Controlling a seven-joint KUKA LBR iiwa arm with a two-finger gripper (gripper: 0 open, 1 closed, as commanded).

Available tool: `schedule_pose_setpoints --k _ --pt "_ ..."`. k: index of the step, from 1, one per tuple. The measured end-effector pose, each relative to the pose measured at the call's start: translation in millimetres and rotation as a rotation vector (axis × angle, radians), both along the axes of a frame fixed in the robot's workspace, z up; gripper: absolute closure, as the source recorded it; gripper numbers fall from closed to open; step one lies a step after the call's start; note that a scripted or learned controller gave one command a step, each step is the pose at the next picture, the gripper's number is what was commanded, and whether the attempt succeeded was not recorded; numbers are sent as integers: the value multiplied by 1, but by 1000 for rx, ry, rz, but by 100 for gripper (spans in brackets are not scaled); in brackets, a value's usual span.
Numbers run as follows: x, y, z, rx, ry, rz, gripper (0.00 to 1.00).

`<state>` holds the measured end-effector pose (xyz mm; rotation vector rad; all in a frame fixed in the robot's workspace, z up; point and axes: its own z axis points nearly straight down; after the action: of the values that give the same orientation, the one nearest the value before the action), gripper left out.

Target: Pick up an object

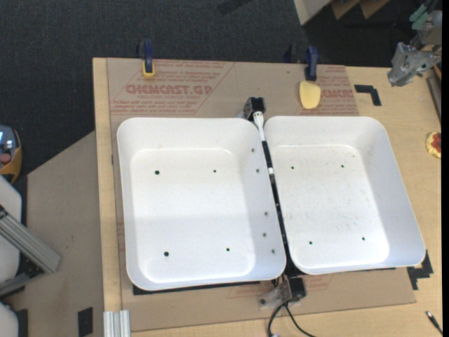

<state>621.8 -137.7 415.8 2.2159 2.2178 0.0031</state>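
Observation:
Two shallow white bins sit side by side on a brown board. The left bin (133,188) shows a bare white floor with a few small dark dots. The right bin (393,188) looks the same, with faint specks on its floor. A small yellow object (309,94) lies on the board just beyond the right bin's far rim. At the right edge of the bench, part of a red and yellow item (434,144) pokes into view.
A black strip (270,188) runs between the bins. Two blue and yellow clamps (146,57) (311,62) hold the board's far edge. A grey metal fixture (412,58) stands at the top right. Cables (284,300) trail from the board's near edge.

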Motion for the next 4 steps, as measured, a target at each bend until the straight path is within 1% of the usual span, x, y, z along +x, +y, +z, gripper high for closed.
schedule_pose_setpoints --k 1,2,3,4 --pt "46 43 -74 4 9 3 100" --pt "42 117 -134 6 13 6 100" --pt "0 104 -53 3 1 -2 100" --pt "46 153 -118 4 6 2 100"
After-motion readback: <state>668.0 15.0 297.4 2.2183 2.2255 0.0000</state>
